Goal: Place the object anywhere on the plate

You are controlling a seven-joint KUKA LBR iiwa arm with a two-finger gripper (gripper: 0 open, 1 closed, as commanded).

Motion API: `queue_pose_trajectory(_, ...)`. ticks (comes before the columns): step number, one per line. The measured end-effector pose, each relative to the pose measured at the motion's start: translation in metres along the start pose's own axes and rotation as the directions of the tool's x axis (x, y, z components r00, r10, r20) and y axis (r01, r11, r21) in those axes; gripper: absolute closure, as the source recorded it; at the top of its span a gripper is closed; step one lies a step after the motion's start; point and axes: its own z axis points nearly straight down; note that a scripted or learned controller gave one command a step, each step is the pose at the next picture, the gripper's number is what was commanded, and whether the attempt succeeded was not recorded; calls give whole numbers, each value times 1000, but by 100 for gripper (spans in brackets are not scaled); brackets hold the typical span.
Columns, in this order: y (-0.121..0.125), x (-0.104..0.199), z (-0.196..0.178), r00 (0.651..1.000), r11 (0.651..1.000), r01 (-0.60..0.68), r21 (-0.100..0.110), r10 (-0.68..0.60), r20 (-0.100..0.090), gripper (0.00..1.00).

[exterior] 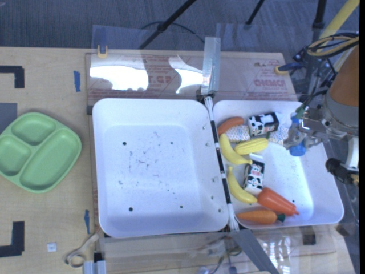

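Note:
A green divided plate (pixel 37 151) lies on the wooden bench left of both bins. The right bin (pixel 319 201) holds toy food: two yellow bananas (pixel 235 153), two orange carrots (pixel 276 201), two black-and-white cow-print cartons (pixel 262 124), a reddish sausage (pixel 230 123) and a pale knobbly piece (pixel 239 133). My gripper (pixel 296 140) hangs over the right bin's upper right part, just right of the upper carton and the banana tip. A small blue part (pixel 296 149) shows at its lower end, and I cannot tell whether that is a held thing.
The left bin (pixel 108 119) sits between the plate and the right bin. A clear plastic panel (pixel 148 67) and a metal post (pixel 211 64) stand behind the bins. Cables and tripod legs (pixel 319 44) crowd the upper right near the arm.

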Motion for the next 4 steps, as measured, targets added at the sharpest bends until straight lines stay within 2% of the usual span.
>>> queue_pose_trajectory(1, 53, 51, 52, 971, 971, -239, 0, 239, 0, 100)
queue_pose_trajectory(2, 53, 51, 51, 971, 971, -239, 0, 239, 0, 0)
queue_pose_trajectory(3, -27, 162, 13, 998, 998, -69, 3, 69, -2, 0)
queue_pose_trajectory(4, -61, 222, 12, 950, 950, 313, 1, -313, -2, 0)
